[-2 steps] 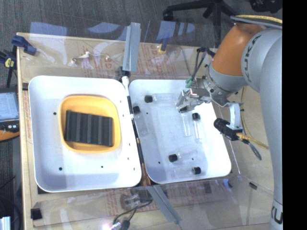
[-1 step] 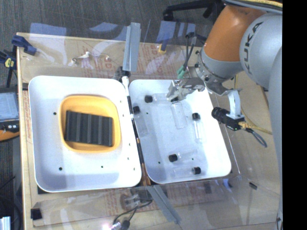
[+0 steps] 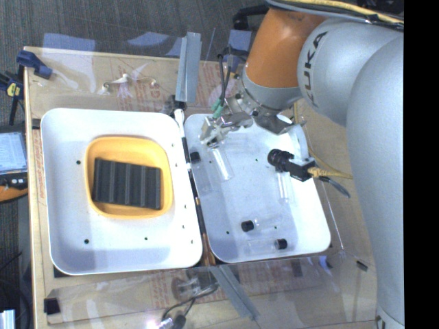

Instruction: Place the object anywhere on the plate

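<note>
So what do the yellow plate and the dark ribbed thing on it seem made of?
The yellow plate looks like smooth plastic, with a slightly glossy rim. The dark ribbed thing may be rubber or matte plastic: dull, grooved, no shine.

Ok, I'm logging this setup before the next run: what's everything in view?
Left-hand bin: one, white, view's left of the bench.
Right-hand bin: one, white, beside it.
Plate: one, yellow, in the left-hand bin.
Ribbed block: one, dark, on the plate.
Clear tubes: about four, transparent, two with black ends, scattered in the right-hand bin.
Arm: one, grey with orange band, reaching in from the view's right.
Gripper: one, metallic, over the right-hand bin's far left corner.
</note>
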Robot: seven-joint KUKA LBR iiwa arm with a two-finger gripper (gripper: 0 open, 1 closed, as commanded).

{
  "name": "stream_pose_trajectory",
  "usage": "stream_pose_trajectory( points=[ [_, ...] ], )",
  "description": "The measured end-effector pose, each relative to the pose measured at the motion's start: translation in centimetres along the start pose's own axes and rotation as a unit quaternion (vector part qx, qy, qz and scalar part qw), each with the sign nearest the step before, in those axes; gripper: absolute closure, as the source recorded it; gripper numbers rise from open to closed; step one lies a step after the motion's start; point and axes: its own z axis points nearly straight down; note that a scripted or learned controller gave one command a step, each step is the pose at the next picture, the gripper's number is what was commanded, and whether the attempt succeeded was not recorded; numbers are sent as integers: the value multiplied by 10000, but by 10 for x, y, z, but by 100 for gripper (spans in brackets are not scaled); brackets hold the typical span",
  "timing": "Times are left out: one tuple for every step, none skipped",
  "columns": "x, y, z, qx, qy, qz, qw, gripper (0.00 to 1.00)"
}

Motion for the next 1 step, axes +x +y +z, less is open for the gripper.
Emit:
stream_pose_trajectory(
  points=[
    [44,20,50,3,-2,-1601,9871,100]
  ],
)
